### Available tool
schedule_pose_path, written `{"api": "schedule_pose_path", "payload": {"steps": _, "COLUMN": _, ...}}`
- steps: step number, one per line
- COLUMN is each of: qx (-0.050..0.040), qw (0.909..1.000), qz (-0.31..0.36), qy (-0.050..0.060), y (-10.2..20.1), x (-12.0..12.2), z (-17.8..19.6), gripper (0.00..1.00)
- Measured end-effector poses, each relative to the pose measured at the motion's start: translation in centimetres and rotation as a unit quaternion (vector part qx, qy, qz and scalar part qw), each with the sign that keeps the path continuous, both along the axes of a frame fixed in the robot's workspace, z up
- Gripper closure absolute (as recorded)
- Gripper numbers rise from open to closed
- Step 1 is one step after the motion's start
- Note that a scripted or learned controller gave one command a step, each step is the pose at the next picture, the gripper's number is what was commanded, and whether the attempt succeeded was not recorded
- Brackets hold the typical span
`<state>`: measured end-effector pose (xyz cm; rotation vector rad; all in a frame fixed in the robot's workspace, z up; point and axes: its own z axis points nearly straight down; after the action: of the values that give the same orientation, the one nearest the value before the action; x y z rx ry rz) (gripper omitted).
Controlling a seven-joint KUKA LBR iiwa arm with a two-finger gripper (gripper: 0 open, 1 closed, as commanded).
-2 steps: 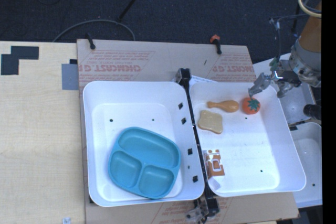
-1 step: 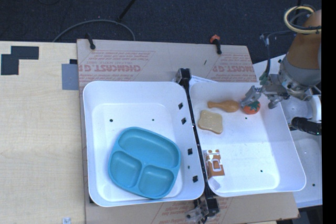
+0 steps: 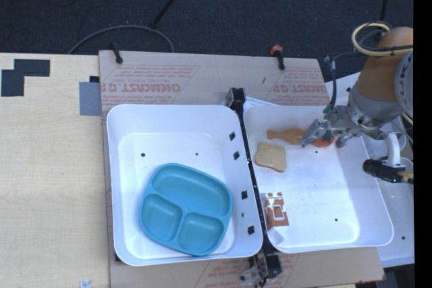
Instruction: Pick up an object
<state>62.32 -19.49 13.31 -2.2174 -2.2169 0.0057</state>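
My gripper (image 3: 326,134) hangs low over the far right part of the right bin (image 3: 368,226). A small orange-red object (image 3: 326,141) shows right under it, and whether it is gripped is unclear. Just left of it lies a tan, handle-shaped piece (image 3: 284,136). A slice of toast (image 3: 271,157) rests below that, close to the divider. Near the front left corner of the right bin sits a small brown and white patterned item (image 3: 275,210).
The left bin (image 3: 121,145) holds a blue divided plate (image 3: 186,208). A black divider (image 3: 246,172) runs between the bins. The grey arm with its orange band (image 3: 385,71) comes in from the right above the bin's far edge.
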Motion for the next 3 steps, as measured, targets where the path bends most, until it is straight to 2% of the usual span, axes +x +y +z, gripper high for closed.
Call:
{"api": "schedule_pose_path", "payload": {"steps": 1, "qx": 0.0, "qw": 1.0, "qz": 0.0, "qy": 0.0, "y": 0.1, "x": -0.1, "z": -4.8, "gripper": 0.0}}
{"api": "schedule_pose_path", "payload": {"steps": 2, "qx": -0.0003, "qw": 1.0, "qz": 0.0, "qy": -0.002, "y": 0.1, "x": 0.0, "z": -3.5, "gripper": 1.0}}
{"api": "schedule_pose_path", "payload": {"steps": 3, "qx": -0.001, "qw": 1.0, "qz": 0.0, "qy": -0.004, "y": 0.0, "x": 0.0, "z": 0.7, "gripper": 1.0}}
